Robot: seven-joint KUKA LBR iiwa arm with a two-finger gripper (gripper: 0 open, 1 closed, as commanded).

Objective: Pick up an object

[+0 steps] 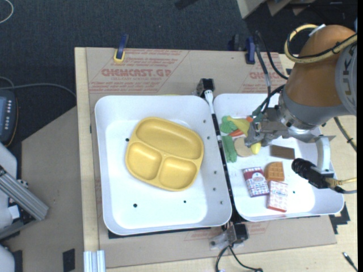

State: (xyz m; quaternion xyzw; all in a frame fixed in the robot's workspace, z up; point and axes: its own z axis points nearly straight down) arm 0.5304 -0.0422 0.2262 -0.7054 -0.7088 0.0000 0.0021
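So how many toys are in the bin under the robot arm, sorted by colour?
Green: 2
Yellow: 1
Tan: 1
Brown: 1
Orange waffle: 1
Red packets: 2
Total: 8; more may hide under the gripper.

From my remote station I read this as a robotics lab cell. The bench top is a brown board (170,67) printed with a maker's name and held at its far edge by clamps (119,51). Two white bins (108,152) sit side by side on it, joined by black brackets (205,86). A grey and orange industrial arm (320,78) reaches in, trailing loose cables (266,55). Dark carpet (85,16) surrounds the bench, with aluminium framing (22,197) at its left.
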